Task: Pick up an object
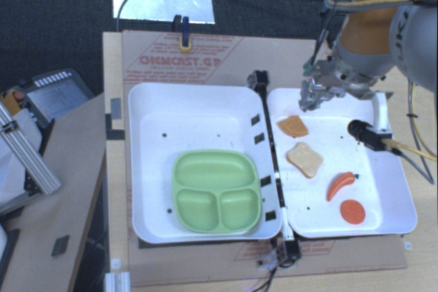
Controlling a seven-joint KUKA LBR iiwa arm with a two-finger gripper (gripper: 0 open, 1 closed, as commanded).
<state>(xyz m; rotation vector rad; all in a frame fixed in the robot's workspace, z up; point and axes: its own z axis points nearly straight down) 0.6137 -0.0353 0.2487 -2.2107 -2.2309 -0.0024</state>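
Note:
The right bin (390, 215) holds an orange-brown chip-like piece (293, 126) near its far left, a slice of toast (304, 159) at the middle left, a red-orange chili pepper (340, 184) and a red disc (352, 211) toward the front. My gripper (309, 102) hangs over the bin's far left corner, just above and right of the orange-brown piece, with nothing seen between its fingers. The fingers are small and dark against the arm.
The left bin (147, 120) contains a green three-compartment plate (215, 191). A black cylindrical fitting (366, 134) with a cable lies over the right bin's right side. A clamp (183, 33) sits on the cardboard at the back.

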